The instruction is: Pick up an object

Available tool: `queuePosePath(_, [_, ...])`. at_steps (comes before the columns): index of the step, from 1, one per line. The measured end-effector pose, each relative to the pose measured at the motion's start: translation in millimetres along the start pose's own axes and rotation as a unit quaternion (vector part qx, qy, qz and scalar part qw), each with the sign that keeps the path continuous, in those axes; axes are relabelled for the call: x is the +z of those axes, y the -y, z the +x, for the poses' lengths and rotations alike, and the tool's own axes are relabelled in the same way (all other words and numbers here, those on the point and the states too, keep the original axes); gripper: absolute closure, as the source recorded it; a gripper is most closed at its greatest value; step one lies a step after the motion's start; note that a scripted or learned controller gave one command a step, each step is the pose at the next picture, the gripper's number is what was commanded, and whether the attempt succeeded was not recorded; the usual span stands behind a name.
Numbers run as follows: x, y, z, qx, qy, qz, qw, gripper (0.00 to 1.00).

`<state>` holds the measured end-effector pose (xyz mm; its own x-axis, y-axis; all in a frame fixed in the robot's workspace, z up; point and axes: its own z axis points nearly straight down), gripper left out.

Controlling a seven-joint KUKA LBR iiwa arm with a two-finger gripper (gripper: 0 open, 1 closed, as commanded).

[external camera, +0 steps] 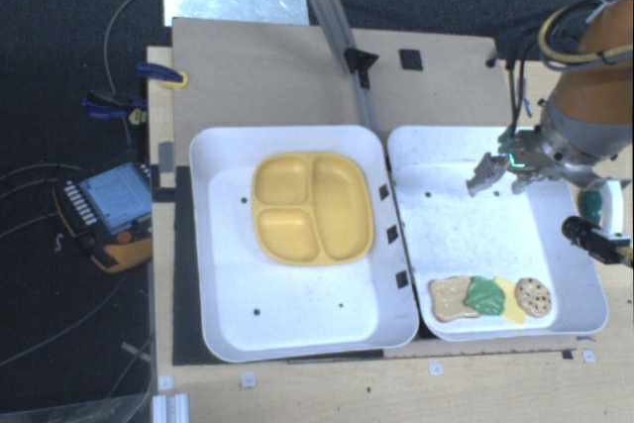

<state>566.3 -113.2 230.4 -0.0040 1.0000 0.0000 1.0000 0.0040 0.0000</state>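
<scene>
Fingers: the fingers (482, 177) of the gripper (488, 179) were seen over the right bin (594, 312), pointing to the view's left; whether they were spread or pressed together could not be told, and nothing was seen between them.
Arm: the grey arm (594, 104) with its orange band was seen behind the fingers, reaching in from the view's right.
Food pieces: a toast slice (448, 298), a green leaf piece (484, 294), a yellow cheese slice (512, 308) and a cookie (534, 296) were found well below the fingers, lined up along the near wall of the same bin, apart from the gripper. The leaf was laid partly over the toast and the cheese.
Yellow plate: a divided yellow plate (313, 209) was spotted far to the view's left of the fingers, flat in the left bin (228, 312).
Blue-screened device: it (109, 203) was noted well beyond the left bin, off the bench edge.
</scene>
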Motion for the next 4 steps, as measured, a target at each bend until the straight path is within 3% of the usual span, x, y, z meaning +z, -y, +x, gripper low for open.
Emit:
queuePosePath(1, [-0.8, -0.5, 0.0, 0.0, 0.0, -0.001, 1.0, 0.0])
queuePosePath(4, [145.1, 7.3, -16.9, 0.001, 0.0, -0.002, 1.0, 0.0])
